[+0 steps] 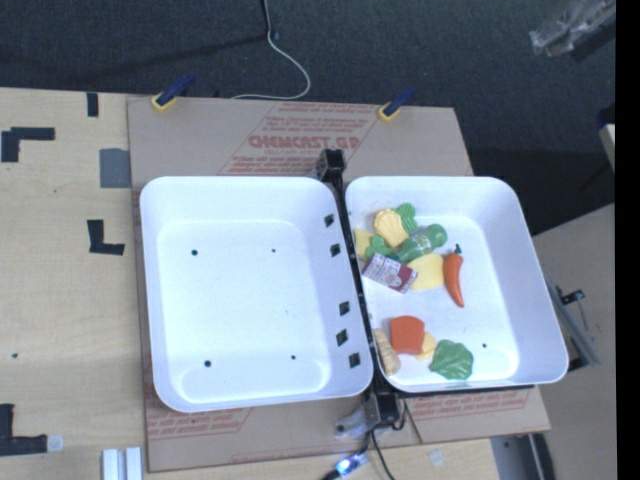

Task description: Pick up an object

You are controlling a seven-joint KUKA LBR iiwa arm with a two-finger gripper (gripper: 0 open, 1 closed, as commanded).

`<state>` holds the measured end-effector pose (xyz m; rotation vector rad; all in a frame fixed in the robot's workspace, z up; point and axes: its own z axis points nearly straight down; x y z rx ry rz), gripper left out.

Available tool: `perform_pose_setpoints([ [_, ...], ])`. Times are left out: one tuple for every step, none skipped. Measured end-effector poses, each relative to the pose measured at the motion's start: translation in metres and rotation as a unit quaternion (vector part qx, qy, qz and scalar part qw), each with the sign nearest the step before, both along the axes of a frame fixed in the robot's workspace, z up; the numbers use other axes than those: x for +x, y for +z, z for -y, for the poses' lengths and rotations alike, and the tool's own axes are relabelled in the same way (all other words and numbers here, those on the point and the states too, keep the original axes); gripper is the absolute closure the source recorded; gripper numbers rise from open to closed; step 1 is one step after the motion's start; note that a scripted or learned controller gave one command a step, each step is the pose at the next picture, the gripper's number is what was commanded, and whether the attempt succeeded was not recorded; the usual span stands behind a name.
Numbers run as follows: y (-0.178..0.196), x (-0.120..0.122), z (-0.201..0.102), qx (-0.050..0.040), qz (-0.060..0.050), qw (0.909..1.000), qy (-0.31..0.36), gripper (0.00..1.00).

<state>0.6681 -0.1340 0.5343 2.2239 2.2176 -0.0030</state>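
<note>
The right bin (520, 258) holds several toy foods. A yellow piece (390, 226) and green pieces (424, 236) lie near its back left. A small red and silver packet (388, 273) rests beside a yellow wedge (429, 273). A red-orange chili (455, 276) lies toward the middle. At the front sit an orange-red block (406, 333), a green leafy piece (452, 360) and a tan stick (385, 353). My gripper (572, 20) is a blurred grey shape at the top right, high up and well away from both bins.
The left bin (160, 268) stands beside the right one on a brown board (300, 138) with clamps at its back corners. A thin cable (285, 53) runs down from the top. A black divider strip (342, 258) separates the bins.
</note>
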Motion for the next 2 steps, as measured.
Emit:
perform_pose_setpoints([
  [0.0, 0.0, 0.029, -0.0001, 0.001, 1.0, 0.0, 1.0],
  [0.0, 0.0, 0.081, -0.0004, 0.0, 1.0, 0.0, 1.0],
])
